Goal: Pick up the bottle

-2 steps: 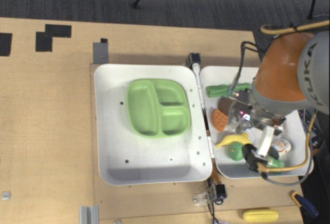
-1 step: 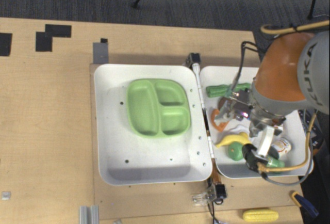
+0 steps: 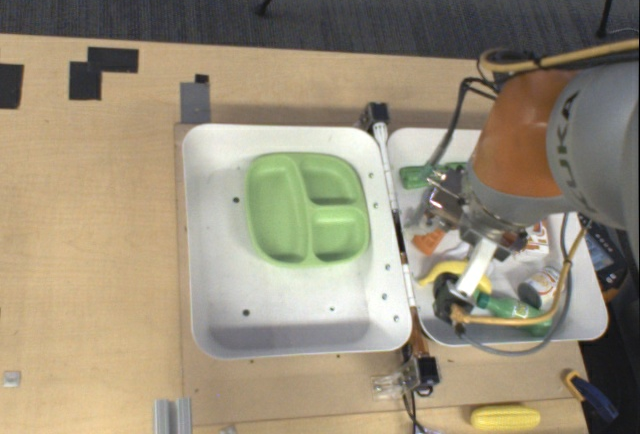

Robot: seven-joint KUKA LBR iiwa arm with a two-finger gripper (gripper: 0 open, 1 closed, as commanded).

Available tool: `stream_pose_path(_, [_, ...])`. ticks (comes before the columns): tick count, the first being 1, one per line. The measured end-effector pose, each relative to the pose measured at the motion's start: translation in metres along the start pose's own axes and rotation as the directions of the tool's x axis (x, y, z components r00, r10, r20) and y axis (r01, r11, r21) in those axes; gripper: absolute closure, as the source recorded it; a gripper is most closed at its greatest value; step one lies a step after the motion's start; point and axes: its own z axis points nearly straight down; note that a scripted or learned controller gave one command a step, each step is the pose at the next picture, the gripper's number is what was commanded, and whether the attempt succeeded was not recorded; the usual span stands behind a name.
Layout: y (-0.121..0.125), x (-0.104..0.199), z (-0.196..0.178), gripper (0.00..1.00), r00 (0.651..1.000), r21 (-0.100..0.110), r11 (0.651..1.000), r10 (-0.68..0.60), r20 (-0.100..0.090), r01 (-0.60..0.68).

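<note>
In the right bin (image 3: pixel 590 317), a small green bottle (image 3: pixel 497 303) lies on its side near the front wall, with a dark end pointing right. The arm's orange band and grey wrist hang over the middle of this bin. My gripper (image 3: pixel 446 205) reaches down at the bin's left side, behind and to the left of the bottle, above an orange piece (image 3: pixel 428 242). The wrist hides much of the bin floor. Nothing shows between the fingers.
The left bin (image 3: pixel 215 222) holds a green divided plate (image 3: pixel 305 208). In the right bin also lie a green item (image 3: pixel 414 176) at the back left and a yellow piece (image 3: pixel 440 273). A yellow object (image 3: pixel 505 415) rests on the bench in front.
</note>
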Motion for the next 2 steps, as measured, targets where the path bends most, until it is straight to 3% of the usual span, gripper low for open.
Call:
stream_pose_path(1, [0.001,0.001,-0.010,1.00,1.000,0.000,1.000,-0.003,-0.001,0.003])
stream_pose_path(2, [-0.037,0.059,0.043,1.00,0.983,0.002,0.983,-0.185,0.001,0.185])
